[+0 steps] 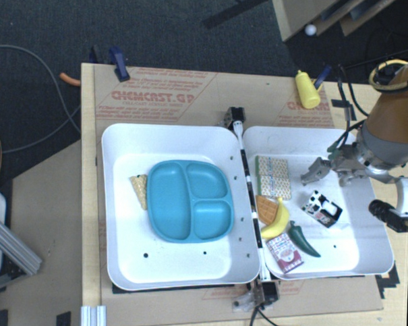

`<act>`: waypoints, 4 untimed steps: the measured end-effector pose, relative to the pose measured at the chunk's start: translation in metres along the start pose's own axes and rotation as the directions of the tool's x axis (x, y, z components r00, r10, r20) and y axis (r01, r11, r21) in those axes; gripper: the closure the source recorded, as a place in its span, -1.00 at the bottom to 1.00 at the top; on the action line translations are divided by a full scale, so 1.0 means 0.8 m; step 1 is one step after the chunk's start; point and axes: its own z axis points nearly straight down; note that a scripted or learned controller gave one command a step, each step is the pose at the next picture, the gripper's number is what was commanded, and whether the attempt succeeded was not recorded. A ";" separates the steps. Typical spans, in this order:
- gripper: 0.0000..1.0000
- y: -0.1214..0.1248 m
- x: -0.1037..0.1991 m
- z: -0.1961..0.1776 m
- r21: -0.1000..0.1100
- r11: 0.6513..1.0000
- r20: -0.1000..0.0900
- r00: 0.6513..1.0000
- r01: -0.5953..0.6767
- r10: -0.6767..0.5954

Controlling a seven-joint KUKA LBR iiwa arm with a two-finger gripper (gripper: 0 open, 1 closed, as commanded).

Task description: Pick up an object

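The pincer [323, 169] hangs at the upper right of the frame, above the right bin [362, 257], its fingers spread wide and holding nothing. Just below it lies a black-and-white object [323, 209]; a banana [277, 225] lies lower left

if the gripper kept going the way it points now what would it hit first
The gripper points left and slightly down across the right bin. Going on, it would probably meet the patterned packet by the divider first, though its height above the bin floor is unclear.
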 end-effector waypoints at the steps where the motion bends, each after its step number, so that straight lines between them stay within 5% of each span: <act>1: -1.00 -0.001 0.058 0.059 -0.013 1.000 0.007 1.000 -0.001 0.001; 2: -1.00 0.044 0.027 -0.086 -0.006 1.000 0.004 1.000 0.000 0.000; 3: -1.00 -0.014 0.067 0.003 -0.001 1.000 0.002 1.000 -0.001 0.001; 4: -1.00 -0.026 0.078 0.065 -0.019 1.000 0.007 1.000 -0.001 0.001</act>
